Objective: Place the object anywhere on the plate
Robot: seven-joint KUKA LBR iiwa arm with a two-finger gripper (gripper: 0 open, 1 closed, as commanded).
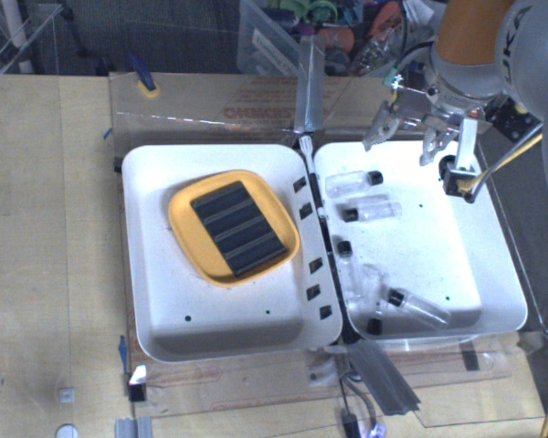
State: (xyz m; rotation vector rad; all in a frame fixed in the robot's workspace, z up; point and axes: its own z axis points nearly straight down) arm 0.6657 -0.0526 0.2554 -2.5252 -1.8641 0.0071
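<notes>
A yellow plate (184,229) lies in the left bin (151,304), turned at a slant. On it rests a black ridged slab (237,222), covering most of the plate's middle. My gripper (406,136) hangs over the far edge of the right bin (479,245), well to the right of the plate. Its two fingers (381,128) are spread apart, so it is open with nothing between them.
Several clear vials with black caps lie in the right bin, such as one (358,181) near the back and one (413,305) near the front. A raised divider (321,245) with black clips separates the bins. A tub of colourful items (338,12) stands behind.
</notes>
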